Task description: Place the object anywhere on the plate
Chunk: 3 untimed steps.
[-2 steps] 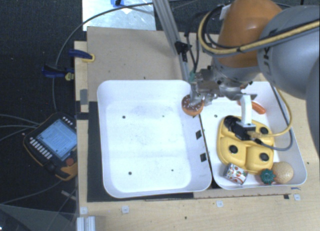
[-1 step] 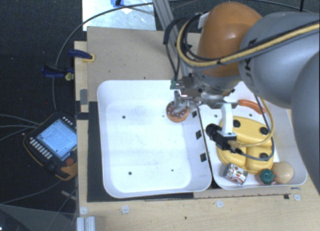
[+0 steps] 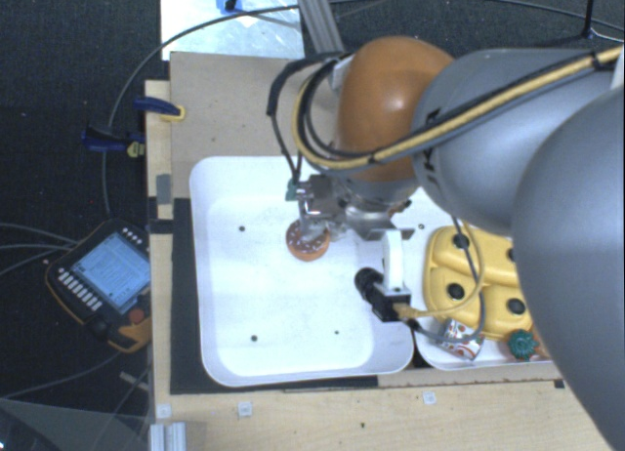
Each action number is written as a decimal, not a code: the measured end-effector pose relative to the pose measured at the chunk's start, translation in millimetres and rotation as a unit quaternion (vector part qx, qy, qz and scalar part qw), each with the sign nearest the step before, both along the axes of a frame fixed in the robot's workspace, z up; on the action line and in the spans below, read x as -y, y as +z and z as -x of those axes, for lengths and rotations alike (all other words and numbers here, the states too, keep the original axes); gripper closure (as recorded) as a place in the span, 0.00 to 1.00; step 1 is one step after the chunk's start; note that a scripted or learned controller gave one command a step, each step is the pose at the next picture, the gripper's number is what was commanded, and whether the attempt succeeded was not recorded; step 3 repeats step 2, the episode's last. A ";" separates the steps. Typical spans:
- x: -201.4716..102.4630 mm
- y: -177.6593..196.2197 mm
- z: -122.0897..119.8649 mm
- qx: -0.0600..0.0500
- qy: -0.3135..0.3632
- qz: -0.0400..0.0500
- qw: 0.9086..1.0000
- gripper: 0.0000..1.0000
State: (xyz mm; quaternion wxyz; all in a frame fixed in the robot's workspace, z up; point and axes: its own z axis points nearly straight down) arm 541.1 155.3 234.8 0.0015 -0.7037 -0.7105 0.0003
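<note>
Grey arm (image 3: 527, 156) loomed over the bench. Its pincer (image 3: 314, 220) hung just above a small round brown object (image 3: 309, 242) in the left bin (image 3: 225, 273). Whether it gripped could not be told.

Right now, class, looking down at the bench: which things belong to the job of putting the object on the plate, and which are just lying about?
Belong to the job:
- hand
- small round brown object in the left bin

Just lying about:
- yellow moulded piece in the right bin
- green knob
- handheld control pendant
- blue clamp
</note>
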 end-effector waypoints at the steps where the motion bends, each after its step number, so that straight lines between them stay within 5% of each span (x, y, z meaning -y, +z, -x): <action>1: -36.8 -21.1 27.1 0.000 0.000 0.000 1.000 1.00; 2: -34.5 -20.2 25.7 0.001 -0.003 0.001 1.000 0.00; 3: -34.5 -20.2 25.7 0.001 -0.003 0.001 1.000 0.00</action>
